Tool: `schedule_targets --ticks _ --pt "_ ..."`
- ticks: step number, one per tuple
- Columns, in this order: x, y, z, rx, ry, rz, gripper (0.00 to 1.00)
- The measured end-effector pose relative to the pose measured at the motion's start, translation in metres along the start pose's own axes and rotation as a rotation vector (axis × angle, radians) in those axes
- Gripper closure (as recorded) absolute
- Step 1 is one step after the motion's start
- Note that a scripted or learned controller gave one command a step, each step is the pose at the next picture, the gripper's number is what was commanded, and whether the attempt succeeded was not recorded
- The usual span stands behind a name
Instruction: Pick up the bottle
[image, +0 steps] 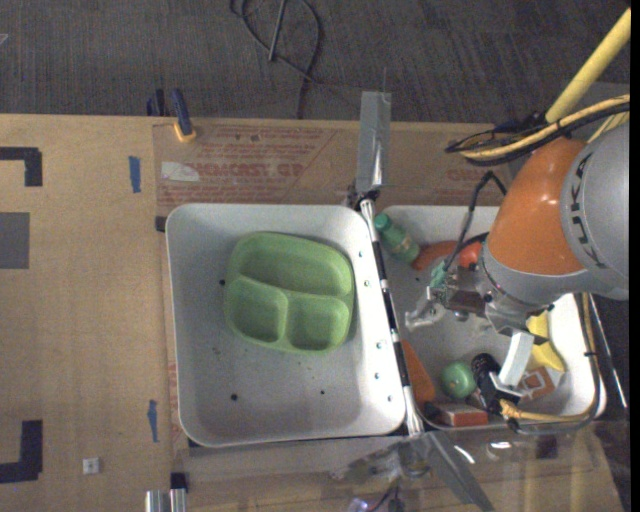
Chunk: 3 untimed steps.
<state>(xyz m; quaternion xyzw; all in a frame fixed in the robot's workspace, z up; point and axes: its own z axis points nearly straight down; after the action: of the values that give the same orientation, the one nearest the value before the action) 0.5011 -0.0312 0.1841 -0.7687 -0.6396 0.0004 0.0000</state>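
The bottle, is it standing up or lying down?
Lying down. The bottle rests on its side in the right bin's far left corner, its green length stretched along the floor.

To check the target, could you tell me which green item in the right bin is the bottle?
The small green bottle with a red cap at the right white bin's top-left corner; the round green apple-like ball sits lower.

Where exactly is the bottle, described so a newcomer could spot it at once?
Find the right-hand white bin, under the arm. In its far-left corner, against the divider between the bins, lies the bottle: small and green, tilted on its side. The green apple is round and sits near the bin's front, and the gripper hangs between them.
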Motion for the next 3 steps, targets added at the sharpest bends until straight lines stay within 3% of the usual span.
schedule_targets --ticks 1,2,3 --pt "-0.082 -0.002 0.096 -0.008 0.001 0.083 0.0" --pt "-0.09 0.001 0.094 -0.02 0.005 0.602 0.0" --pt "-0.127 0.011 0.087 -0.019 0.013 0.936 0.0"
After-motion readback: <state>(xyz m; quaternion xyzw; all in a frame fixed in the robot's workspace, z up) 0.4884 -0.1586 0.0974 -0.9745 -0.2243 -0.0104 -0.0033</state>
